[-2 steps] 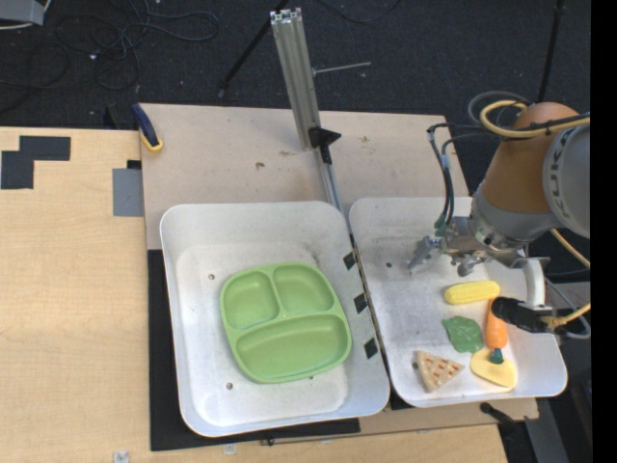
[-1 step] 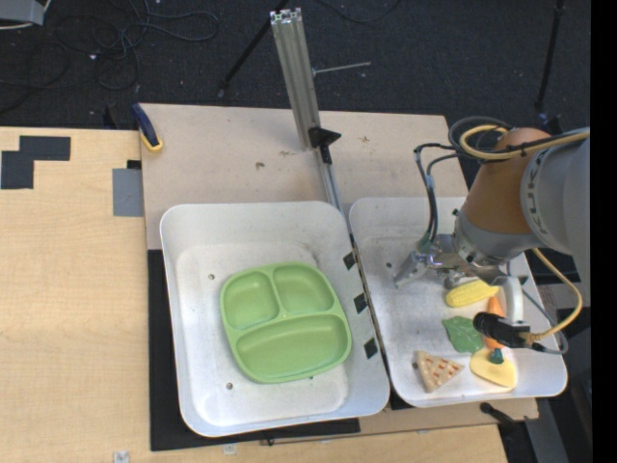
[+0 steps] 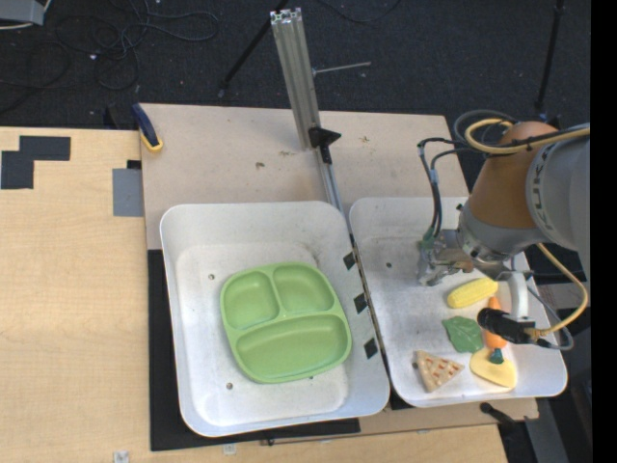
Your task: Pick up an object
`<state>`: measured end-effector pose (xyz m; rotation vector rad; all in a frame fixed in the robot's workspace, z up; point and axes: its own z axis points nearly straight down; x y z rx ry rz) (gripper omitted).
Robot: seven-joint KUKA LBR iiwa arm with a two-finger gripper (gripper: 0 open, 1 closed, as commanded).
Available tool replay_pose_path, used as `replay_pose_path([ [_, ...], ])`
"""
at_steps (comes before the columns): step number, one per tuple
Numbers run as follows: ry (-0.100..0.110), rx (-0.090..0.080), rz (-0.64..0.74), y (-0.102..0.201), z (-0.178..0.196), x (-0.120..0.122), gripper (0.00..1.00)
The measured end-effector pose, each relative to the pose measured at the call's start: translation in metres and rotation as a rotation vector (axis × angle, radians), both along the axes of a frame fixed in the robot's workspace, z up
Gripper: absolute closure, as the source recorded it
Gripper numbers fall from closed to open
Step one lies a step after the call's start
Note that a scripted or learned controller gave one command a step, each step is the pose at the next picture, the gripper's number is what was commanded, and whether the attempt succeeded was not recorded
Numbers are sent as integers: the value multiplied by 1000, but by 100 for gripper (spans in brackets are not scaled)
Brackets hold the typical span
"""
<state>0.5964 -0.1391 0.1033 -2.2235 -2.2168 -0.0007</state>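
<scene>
The right bin (image 3: pixel 395 287) holds several toy foods at its right end. A yellow corn-like piece (image 3: pixel 472 292) lies beside a green leaf (image 3: pixel 463 333) and an orange carrot (image 3: pixel 494 322). Nearer the front are a pizza slice (image 3: pixel 439 369) and a yellow wedge (image 3: pixel 494 368). My gripper (image 3: pixel 436 268) hangs low over the bin's middle, just left of the yellow corn-like piece. I see nothing held in it. The grey arm with its orange band (image 3: pixel 501 186) comes in from the right.
The left bin (image 3: pixel 193 249) carries a green divided plate (image 3: pixel 284 321). A metal post (image 3: pixel 299 75) rises behind the bins. Black cables (image 3: pixel 439 177) loop beside the wrist. A blue and yellow tool (image 3: pixel 147 128) lies at the back left of the bench.
</scene>
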Motion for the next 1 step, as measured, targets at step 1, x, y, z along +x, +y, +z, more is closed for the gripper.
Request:
replay_pose_path([
  [1,-2,-2,4,2,42,2,100],
])
